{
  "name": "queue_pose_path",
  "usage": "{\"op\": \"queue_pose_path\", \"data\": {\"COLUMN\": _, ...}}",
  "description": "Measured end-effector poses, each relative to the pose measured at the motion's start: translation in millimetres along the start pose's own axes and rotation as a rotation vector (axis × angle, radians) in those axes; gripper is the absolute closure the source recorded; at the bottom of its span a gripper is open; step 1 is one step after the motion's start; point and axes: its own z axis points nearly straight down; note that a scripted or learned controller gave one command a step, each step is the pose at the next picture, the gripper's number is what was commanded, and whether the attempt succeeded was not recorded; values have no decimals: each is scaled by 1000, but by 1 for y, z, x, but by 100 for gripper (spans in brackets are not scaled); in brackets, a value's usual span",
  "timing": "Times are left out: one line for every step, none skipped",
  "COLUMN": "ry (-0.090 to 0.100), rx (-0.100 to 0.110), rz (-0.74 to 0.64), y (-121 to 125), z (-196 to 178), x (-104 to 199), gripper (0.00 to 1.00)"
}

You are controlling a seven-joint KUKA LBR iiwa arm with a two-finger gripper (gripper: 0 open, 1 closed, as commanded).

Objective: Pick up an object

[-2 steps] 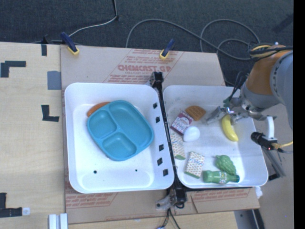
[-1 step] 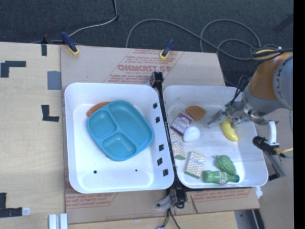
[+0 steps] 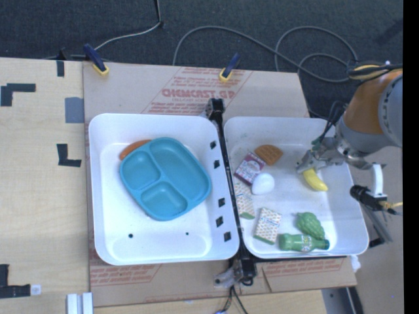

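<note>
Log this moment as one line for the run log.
arm: over right bin | gripper: just above yellow banana | grasp: none seen | left bin: blue divided plate

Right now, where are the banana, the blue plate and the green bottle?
banana [image 3: 315, 180]: camera view, middle of the yellow fruit.
blue plate [image 3: 190, 157]: camera view, its right rim.
green bottle [image 3: 298, 243]: camera view, its body.

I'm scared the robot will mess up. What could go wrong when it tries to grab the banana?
The gripper sits right at the end of the yellow banana, so it might catch only the tip and let it slip. The banana lies close to the right bin wall, leaving the arm little room there. A push could also roll it toward the white egg.
</note>
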Motion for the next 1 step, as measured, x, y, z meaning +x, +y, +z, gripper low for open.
{"op": "queue_pose_path", "data": {"ry": 7, "rx": 10, "rz": 0, "y": -6, "z": -7, "x": 94, "gripper": 100}}
